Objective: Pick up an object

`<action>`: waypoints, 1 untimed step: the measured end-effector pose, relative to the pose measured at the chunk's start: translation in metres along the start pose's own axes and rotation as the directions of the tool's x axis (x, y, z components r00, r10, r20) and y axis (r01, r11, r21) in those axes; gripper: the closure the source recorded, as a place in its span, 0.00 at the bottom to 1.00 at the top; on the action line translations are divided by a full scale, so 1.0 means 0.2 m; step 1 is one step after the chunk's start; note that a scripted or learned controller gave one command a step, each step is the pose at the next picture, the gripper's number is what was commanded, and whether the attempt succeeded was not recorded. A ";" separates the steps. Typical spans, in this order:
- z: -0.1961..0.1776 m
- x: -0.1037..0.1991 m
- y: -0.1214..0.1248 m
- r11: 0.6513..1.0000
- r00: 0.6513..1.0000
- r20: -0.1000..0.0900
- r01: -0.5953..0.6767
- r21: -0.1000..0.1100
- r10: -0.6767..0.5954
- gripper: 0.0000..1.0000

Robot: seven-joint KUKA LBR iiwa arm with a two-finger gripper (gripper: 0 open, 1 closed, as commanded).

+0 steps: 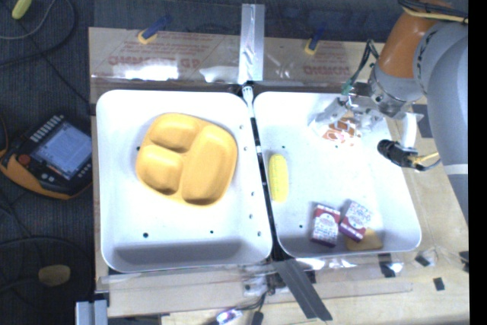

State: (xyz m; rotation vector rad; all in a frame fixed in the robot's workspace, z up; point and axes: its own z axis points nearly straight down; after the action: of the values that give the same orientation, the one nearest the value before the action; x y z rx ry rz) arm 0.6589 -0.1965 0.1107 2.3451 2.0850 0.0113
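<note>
Jaws: you cannot tell; gripper [351, 104] crowds the right bin's [396, 186] far edge, over one crinkled packet [339, 125]

Smooth glossy white plastic on both bins [114, 240]. Matt yellow plastic on the sectioned tray [186, 157]; shiny crinkled foil on the red snack packets [338, 223] and the clear wrapper [335, 118]. Bare wood-look bench top [114, 49] under clear glossy film.

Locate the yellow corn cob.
The yellow corn cob lies in the right bin, against its left wall beside the divider, up and left of the small red packets.
</note>
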 end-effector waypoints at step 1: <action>0.01 -0.03 0.08 0.998 0.998 0.001 0.057 0.007 -0.058 0.00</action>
State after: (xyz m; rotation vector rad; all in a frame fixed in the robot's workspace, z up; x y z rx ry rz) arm 0.6750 -0.2037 0.1092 2.2873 2.1545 0.0028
